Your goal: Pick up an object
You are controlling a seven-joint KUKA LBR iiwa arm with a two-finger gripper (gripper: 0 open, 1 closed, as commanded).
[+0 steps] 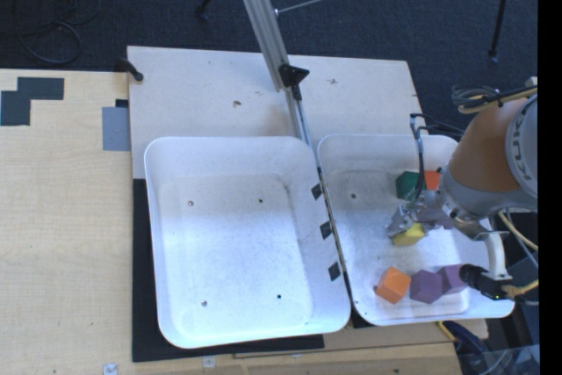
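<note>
1. Yellow block [409, 234] lies in the right bin [364, 180], right at the tips of the claw [406, 220]; whether the claw is gripping it, open or closed cannot be told.
2. Just above the claw sits a green block [407, 183], with a small orange piece [431, 180] touching its right side.
3. Below the claw, near the bin's front rim, an orange cube [393, 284] sits beside a purple block [428, 285].
4. Well to the claw's left is the left bin [228, 250].

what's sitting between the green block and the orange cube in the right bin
In the camera view, the end effector and a yellow block lie between the green block and the orange cube.
</note>
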